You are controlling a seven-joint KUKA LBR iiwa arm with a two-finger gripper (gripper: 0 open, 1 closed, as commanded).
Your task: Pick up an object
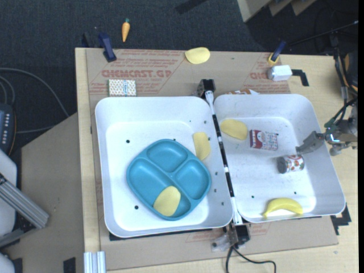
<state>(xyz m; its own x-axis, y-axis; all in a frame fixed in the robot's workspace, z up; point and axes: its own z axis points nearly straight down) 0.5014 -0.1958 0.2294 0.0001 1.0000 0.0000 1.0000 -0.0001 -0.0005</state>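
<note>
The gripper (pixel 318 141) sits at the right bin's (pixel 310 110) right rim — its jaw state I cannot tell. A can (pixel 291 164) lies just beside it, a carton (pixel 264 139) further left, a banana (pixel 282 207) near the front. The blue tray (pixel 168 178) fills the left bin (pixel 114 129).

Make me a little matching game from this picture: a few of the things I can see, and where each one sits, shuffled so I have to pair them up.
Things:
1. blue divided plate
2. banana
3. small can
4. toy carrot

Places:
A. on the dark floor beyond the bench
B. left bin
C. near front edge of right bin
D. middle of right bin, close to the gripper

Pairs: 1-B, 2-C, 3-D, 4-A
</note>
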